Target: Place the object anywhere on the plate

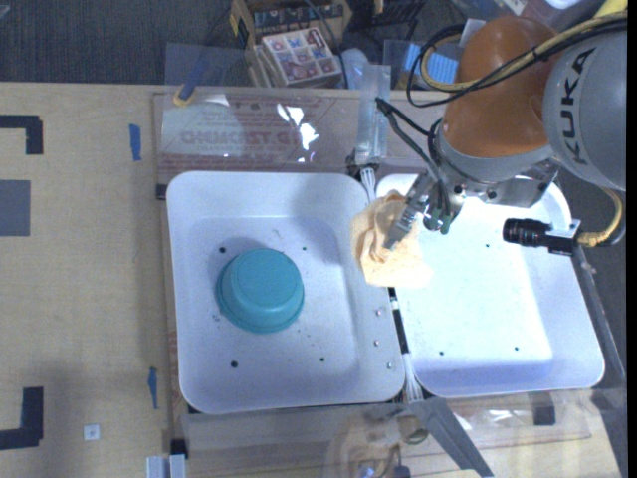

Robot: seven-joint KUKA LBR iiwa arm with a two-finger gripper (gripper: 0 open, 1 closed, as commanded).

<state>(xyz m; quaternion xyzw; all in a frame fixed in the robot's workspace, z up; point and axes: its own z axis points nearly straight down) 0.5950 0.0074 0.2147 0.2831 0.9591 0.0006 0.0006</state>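
claw [407, 221] gripping yellow cloth [386, 249] over bins' divide, teal plate [261, 288] well left

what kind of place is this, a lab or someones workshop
Most likely a robotics lab. A KUKA arm with a gripper works over two white bins on a bench marked with tape, and a yellow cloth and teal plate look like test props.
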